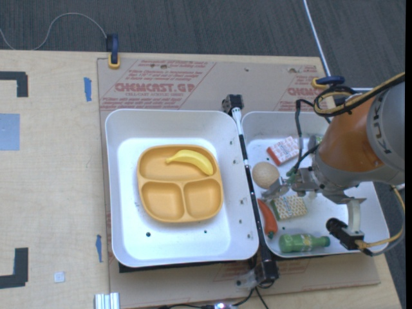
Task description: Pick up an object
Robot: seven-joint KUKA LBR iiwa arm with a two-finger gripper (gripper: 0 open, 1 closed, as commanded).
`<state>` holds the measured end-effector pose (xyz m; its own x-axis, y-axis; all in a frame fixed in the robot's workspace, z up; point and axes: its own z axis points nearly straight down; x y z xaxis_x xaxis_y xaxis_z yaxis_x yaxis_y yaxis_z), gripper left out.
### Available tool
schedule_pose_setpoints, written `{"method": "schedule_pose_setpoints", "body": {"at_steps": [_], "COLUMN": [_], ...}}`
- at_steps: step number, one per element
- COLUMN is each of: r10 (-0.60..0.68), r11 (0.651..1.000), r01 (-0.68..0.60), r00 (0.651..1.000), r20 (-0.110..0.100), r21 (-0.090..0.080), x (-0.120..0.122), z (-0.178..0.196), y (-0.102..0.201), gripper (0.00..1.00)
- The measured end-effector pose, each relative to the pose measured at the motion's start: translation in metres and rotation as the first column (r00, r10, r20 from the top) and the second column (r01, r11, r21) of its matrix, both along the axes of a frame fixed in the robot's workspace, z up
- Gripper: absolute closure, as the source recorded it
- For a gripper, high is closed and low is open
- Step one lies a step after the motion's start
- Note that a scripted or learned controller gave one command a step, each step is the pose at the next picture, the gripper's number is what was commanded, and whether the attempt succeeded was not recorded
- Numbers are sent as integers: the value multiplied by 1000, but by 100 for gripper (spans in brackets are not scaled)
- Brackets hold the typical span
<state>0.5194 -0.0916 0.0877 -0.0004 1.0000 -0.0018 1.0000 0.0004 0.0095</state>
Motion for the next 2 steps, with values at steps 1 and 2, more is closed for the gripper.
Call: {"method": "schedule_pose_setpoints", "body": {"at_steps": [1, 2], "r10": [-4, 0], "r11": [1000, 1000], "r01": [4, 0], "r00": [1000, 1000], "r20": [12, -9], "r21": [-12, 3], "x": [2, -40], "z": [13, 97], "y": [-5, 70], "gripper": [100, 100]}}
